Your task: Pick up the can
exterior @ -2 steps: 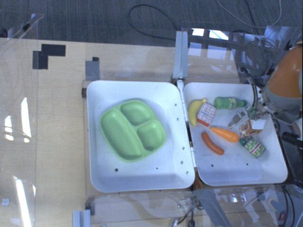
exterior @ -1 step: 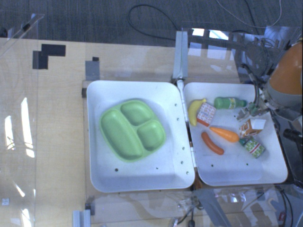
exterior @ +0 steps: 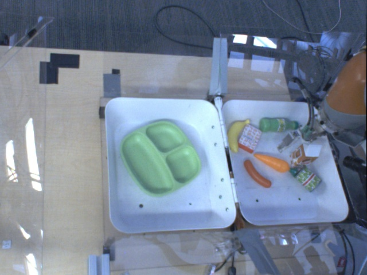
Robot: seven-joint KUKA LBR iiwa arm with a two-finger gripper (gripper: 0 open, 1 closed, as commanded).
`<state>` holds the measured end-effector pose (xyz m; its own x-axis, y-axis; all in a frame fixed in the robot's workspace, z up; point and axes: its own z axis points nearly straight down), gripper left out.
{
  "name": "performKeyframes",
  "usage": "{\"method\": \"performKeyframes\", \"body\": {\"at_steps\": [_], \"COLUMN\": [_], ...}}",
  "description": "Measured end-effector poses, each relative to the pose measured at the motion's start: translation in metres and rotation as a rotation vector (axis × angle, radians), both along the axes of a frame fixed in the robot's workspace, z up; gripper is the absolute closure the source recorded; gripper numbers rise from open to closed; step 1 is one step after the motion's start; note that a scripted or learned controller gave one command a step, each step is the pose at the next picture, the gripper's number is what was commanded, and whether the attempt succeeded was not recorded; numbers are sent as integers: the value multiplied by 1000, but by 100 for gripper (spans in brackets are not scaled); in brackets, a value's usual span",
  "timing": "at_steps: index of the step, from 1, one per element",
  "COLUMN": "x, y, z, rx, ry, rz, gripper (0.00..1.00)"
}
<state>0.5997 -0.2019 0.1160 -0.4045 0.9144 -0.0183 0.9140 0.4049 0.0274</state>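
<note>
The can is small and green with a red and white label. It lies on its side near the right wall of the right bin. My gripper hangs over the upper middle of that bin, up and to the left of the can and apart from it. A brown and white carton lies between the two. The grey arm with its orange band reaches in from the right.
The right bin also holds a green bottle, a banana, a small red and white box, a carrot and a sausage. A green divided plate lies in the left bin.
</note>
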Motion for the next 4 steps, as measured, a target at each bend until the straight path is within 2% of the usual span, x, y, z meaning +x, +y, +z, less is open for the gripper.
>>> {"method": "performKeyframes", "body": {"at_steps": [1, 2, 3, 4], "x": [-51, -47, -47, -107], "y": [-3, -2, -2, -3], "z": [-26, -13, -13, -26], "rx": [3, 2, 2, -1], "ry": [18, 8, 8, 15], "rz": [-20, -19, -19, 92], "gripper": [0, 100, 0, 0]}}
